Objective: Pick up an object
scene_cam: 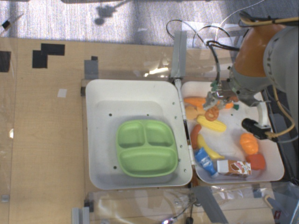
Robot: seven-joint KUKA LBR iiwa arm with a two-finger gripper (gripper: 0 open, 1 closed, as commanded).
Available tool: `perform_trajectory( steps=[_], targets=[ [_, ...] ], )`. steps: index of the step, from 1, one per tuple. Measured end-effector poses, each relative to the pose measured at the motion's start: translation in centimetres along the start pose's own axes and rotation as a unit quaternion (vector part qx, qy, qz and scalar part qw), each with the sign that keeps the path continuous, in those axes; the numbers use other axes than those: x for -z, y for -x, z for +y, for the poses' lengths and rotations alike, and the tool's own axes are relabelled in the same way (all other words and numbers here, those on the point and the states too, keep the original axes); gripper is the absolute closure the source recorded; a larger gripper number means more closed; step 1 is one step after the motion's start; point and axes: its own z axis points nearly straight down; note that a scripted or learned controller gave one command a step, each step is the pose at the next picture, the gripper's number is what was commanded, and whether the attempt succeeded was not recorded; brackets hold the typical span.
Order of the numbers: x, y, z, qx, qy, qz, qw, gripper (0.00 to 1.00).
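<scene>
Roughly: gripper (216,98) sits low over the far-left part of the right bin (276,171), right among the toy food. Can't tell finger state from this angle; the metal tips blur into the clutter.

Closest candidates: an orange pretzel-like piece (212,114) just below the tips in view, touching or nearly so, and the carrot (195,101) just left of them. Corn cob (211,125) lies a bit nearer, beside the pretzel. Not clear anything is between the fingers, so I wouldn't call it a grasp.

To do this step well: commit to one item, centre the tips across its narrow side, go straight down, close fully before lifting. Pretzel is small and flat, likely to slip; corn offers a better bite. Watch the bin's left wall, it's close.

Further off: pumpkin (249,143), red block (256,161), milk carton (236,167), blue packet (204,159), banana (209,149). Left bin (98,125) has the green tray (146,148).
</scene>
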Motion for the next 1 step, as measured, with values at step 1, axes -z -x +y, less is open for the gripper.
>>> perform_trajectory(
  steps=[1],
  targets=[
    [7.01, -0.31, -2.81, 0.004, 0.0, 0.0, 1.0, 1.0]
  ],
)
